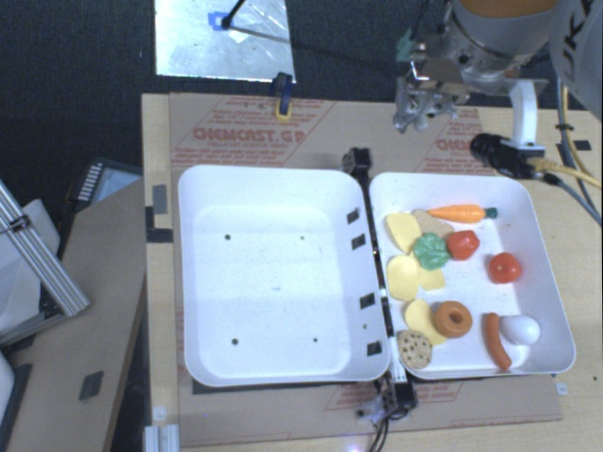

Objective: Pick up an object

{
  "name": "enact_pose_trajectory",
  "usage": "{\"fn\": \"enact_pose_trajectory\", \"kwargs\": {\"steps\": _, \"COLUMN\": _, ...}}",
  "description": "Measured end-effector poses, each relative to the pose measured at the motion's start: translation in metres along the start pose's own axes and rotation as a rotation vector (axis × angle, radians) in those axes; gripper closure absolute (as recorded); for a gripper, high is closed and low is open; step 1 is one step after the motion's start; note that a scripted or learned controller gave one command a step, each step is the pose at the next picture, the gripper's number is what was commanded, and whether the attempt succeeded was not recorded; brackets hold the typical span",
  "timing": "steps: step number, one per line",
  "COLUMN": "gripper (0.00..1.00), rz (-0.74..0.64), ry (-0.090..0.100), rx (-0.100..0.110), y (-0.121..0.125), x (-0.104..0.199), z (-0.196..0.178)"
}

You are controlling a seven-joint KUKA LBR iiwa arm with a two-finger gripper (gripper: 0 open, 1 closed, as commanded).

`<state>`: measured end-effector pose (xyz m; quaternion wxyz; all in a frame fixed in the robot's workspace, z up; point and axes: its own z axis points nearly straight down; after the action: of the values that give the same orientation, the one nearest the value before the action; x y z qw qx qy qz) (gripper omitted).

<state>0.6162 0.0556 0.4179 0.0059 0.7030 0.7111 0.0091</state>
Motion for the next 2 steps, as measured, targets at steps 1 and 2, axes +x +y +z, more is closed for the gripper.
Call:
{"fn": "enact_pose_trajectory", "kwargs": {"steps": 1, "gripper": 1.00, "rz": 0.002, "ry": 0.000, "rx": 0.004, "y": -0.048, "x": 0.026, "z": -0.128}}
{"fn": "enact_pose_trajectory", "kwargs": {"steps": 2, "gripper": 1.00, "rz": 0.002, "ry": -0.002, "rx": 0.020, "y": -0.123, "x": 0.057, "z": -0.120}}
